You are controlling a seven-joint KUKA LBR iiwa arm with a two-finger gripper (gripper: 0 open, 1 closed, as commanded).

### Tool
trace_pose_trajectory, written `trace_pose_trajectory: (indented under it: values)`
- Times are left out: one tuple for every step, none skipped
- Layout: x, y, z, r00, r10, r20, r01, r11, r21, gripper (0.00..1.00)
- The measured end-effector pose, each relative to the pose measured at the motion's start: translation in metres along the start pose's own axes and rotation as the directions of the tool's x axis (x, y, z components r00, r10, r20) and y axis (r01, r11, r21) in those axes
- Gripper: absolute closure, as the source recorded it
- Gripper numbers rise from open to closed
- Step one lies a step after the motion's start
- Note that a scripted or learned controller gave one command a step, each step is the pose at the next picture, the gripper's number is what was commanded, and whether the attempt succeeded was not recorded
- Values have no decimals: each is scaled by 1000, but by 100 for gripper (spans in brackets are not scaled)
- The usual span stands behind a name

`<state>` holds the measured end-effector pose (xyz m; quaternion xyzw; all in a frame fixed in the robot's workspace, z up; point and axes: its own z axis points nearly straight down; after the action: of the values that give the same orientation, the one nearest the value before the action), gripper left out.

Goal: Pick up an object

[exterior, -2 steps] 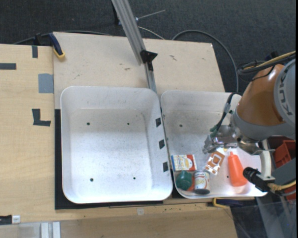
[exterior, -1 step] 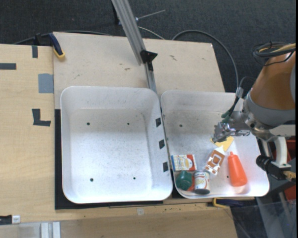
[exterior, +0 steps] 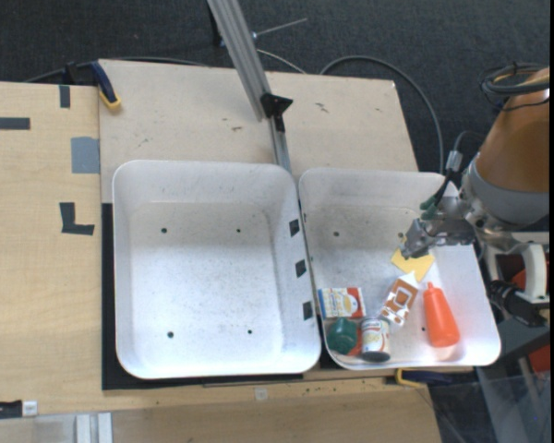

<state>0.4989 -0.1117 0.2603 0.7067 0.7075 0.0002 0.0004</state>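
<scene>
— Camera view, starting at the left?
— Left bin first: white, shallow, speckled with dark dots, sitting on the bench beside pale wood marked with grey tape pieces.
— Further back?
— Yellow-and-blue clamp near the bench's far left corner; slanted metal rail running down toward the seam between the two bins.
— Moving right?
— Right bin, touching the left one along its edge. Clustered in its near part: small red-and-white box, teal round object just below it, little can beside that, a white-and-orange packet tilted, then an orange bottle-shaped object lying near the right wall.
— Anything nearer the arm?
— Yellow flat piece, just above the packet and directly under the gripper.
— Gripper's state?
— Low over the bin's right-hand middle, right at the yellow piece's upper edge. Too dark and small to judge whether spread or closed; cannot tell if touching or gripping anything.
— And at the far right?
— Grey arm with orange band reaching in from the right edge.
</scene>
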Motion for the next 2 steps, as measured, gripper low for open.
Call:
trace_pose_trajectory:
  values:
    - [58,-6,5,1000,-5,-2,5,1000,4,100]
    - [115,4,20,1000,-6,-1,6,1000,5,100]
